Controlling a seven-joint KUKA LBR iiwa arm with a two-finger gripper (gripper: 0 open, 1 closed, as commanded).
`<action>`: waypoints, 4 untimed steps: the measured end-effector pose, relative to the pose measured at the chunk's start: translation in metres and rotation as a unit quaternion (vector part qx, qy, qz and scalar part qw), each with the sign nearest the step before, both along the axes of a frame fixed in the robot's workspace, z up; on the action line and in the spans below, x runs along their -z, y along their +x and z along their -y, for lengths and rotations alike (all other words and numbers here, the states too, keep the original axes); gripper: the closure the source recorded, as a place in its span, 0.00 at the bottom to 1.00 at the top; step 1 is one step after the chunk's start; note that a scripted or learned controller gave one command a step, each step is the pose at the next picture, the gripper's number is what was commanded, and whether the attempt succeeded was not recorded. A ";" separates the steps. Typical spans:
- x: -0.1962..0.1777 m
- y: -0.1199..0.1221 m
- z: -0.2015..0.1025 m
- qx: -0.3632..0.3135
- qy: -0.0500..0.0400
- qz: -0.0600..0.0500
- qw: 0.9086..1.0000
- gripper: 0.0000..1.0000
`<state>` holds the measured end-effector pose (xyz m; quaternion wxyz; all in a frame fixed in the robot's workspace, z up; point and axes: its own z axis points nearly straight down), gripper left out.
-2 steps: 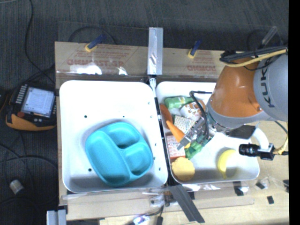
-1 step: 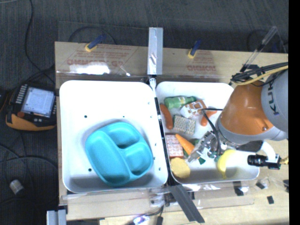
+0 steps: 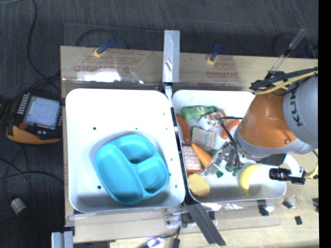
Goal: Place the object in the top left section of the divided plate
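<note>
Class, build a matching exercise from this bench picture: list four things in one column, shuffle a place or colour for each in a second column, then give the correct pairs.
Things
1. blue divided plastic plate
2. round yellow lemon-like fruit
3. orange carrot-shaped toy
4. green packet

Descriptions
A. far end of the right bin
B. left bin
C. near the right bin's front wall, beside the gripper
D. middle of the right bin, lying aslant

Pairs: 1-B, 2-C, 3-D, 4-A
</note>
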<state>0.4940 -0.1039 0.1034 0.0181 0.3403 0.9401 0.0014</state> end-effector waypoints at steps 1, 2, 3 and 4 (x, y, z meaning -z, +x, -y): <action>0.000 0.004 0.007 -0.191 -0.012 0.005 0.982 1.00; 0.011 -0.003 0.004 -0.370 -0.010 -0.009 0.929 1.00; 0.012 0.007 0.003 -0.651 -0.012 -0.008 0.759 1.00; 0.010 0.010 0.011 -0.774 -0.024 -0.002 0.633 1.00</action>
